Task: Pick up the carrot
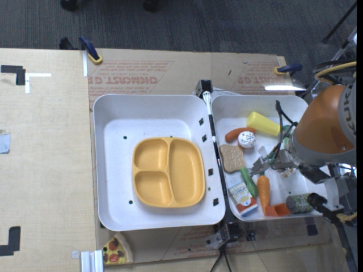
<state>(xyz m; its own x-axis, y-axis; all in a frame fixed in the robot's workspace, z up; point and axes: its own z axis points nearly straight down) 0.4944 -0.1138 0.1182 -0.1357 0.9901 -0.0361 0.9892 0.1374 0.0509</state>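
One carrot [263, 188] lies lengthwise in the right bin [295, 103], just right of a green stick [248, 181] and below the hand [265, 164], whose opening I cannot tell; best descend straddling its width, clear of the neighbours.

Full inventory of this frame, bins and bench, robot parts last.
left bin: 1, white, bench centre
divided plate: 1, yellow, in left bin
right bin: 1, white, beside left bin
carrot: 1, orange, right bin, lower middle
yellow block: 1, right bin top
hot dog: 1, red-orange, below block
ball: 1, white, against hot dog
bread slice: 1, brown, right bin left side
pizza slice toy: 1, on bench below left bin
arm: 1, grey and orange, right
hand: 1, above carrot's top end
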